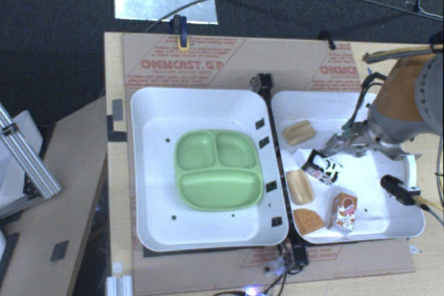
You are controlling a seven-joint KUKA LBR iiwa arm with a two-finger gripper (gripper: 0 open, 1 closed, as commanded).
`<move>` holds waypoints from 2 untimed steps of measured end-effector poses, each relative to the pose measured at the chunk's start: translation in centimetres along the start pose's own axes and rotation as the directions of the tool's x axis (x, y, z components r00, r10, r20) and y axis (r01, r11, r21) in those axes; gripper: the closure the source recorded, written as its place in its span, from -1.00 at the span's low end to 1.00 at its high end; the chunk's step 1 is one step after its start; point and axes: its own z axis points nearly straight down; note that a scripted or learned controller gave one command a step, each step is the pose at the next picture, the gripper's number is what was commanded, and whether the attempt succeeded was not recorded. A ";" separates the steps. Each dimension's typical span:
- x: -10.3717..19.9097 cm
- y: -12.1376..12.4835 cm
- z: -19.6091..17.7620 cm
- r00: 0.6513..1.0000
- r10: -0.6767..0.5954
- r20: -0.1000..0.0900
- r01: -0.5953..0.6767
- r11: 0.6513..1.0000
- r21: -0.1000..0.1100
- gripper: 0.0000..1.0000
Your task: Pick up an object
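Two white bins sit side by side: the left bin (pixel 149 149) holds one green three-part plate (pixel 218 170), and the right bin (pixel 388 218) holds five loose items. These are three tan bread pieces (pixel 298 132) down its left side, one black-and-white item (pixel 322 168) just beside them, and one small carton (pixel 343 211) near the front rim. One gripper (pixel 338 146) hangs close over the black-and-white item; whether it is open or closed cannot be told.
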 end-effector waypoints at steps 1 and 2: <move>0.0 0.1 -1.1 1.000 0.001 0.001 -0.001 1.000 -0.003 1.00; 0.0 -0.2 -7.5 1.000 -0.001 0.001 0.001 1.000 -0.004 1.00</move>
